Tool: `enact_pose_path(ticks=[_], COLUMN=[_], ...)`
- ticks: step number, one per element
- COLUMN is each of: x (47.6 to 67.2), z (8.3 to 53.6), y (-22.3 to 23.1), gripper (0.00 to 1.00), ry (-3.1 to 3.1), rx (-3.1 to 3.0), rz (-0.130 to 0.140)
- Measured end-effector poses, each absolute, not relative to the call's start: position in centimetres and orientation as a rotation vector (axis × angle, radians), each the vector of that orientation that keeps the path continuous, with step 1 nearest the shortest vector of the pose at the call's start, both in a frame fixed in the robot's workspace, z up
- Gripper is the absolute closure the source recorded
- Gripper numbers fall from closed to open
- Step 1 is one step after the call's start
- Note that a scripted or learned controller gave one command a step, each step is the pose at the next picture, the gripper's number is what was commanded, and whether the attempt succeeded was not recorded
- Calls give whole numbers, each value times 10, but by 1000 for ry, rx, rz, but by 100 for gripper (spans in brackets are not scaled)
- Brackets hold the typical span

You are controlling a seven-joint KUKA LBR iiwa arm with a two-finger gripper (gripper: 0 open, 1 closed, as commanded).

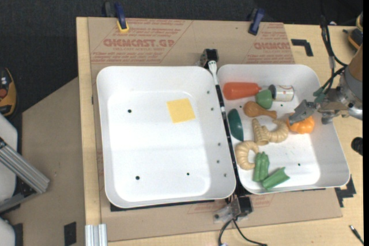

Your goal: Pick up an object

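Right bin (pixel 331 158), busy pile. Gripper (pixel 301 115) in from the right, low over the bin's right-hand half, wrist and cabling trailing off toward the frame edge. Orange piece (pixel 304 125) right at the fingertips, tucked just under and a touch toward the near side of them. Dark fingers overlapping its top edge, so contact vs. hovering: can't tell. Finger spread: can't tell either, tips merge w/ the orange blob at this angle. No claim of a hold.

Key relation, judged: orange piece lies directly below the tips, barely offset toward the camera side. Roundish, no clear long axis, so approach angle matters little; straight down looks like the play.

Crowding on the far-from-arm side: tan curled pieces (pixel 271 134) just beside the orange piece, touching or nearly. Tan drumstick-shaped piece (pixel 258 110) a bit further in. Risk, as a guess: a finger landing on the tan piece instead of clearing it.

Rest of the bin, well apart from the tips: carrot (pixel 241 90) along the far side, long axis across the bin; small silver can (pixel 283 92) beside a green round thing (pixel 264 98); dark green pod (pixel 235 124) by the bin divider; green bits (pixel 266 171) near the front.

Left bin (pixel 109 124): yellow square (pixel 181 110), far from the arm. Not the candidate here.
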State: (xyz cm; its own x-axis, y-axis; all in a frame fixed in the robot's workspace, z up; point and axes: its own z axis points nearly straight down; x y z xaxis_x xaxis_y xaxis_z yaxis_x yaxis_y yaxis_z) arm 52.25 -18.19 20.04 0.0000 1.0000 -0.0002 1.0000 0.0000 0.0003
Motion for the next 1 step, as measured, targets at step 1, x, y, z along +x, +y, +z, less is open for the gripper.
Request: enact_pose_path(ticks=[1], x=[586], z=[78], y=[-138], gripper=[0], ry=[2231], rx=[2218], rz=[0])
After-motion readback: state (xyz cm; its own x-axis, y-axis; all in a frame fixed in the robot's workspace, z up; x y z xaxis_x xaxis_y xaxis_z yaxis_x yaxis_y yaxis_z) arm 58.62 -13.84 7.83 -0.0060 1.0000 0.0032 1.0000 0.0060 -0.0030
